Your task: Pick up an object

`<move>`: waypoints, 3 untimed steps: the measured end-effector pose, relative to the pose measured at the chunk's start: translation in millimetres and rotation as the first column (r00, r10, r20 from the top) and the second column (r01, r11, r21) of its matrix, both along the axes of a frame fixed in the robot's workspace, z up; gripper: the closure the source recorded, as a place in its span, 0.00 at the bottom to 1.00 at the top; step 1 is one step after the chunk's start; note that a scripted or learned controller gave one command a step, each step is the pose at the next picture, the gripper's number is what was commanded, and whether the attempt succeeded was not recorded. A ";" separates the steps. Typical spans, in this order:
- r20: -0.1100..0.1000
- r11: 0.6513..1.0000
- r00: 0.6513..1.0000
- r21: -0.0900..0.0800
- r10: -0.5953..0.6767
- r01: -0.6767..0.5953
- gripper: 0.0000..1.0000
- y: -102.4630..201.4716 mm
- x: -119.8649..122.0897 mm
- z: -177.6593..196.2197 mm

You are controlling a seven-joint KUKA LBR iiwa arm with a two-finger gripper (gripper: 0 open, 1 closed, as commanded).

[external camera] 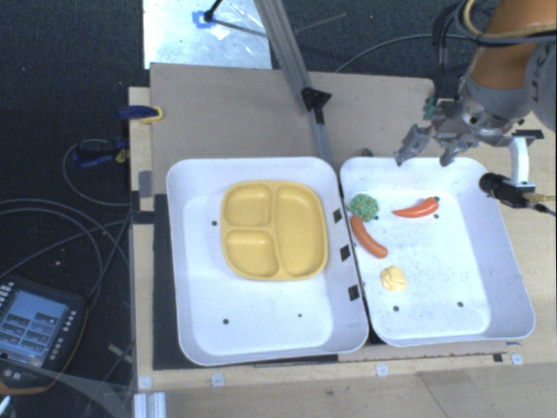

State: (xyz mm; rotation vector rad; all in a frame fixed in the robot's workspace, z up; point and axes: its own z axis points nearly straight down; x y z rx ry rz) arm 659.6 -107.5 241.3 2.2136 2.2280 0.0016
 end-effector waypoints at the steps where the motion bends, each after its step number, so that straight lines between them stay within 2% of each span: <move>1: 0.000 1.000 1.000 0.000 0.001 -0.001 0.00 -0.1 0.0 0.0; 3: -0.005 1.000 1.000 0.000 -0.007 0.007 0.00 -6.7 -7.2 -88.9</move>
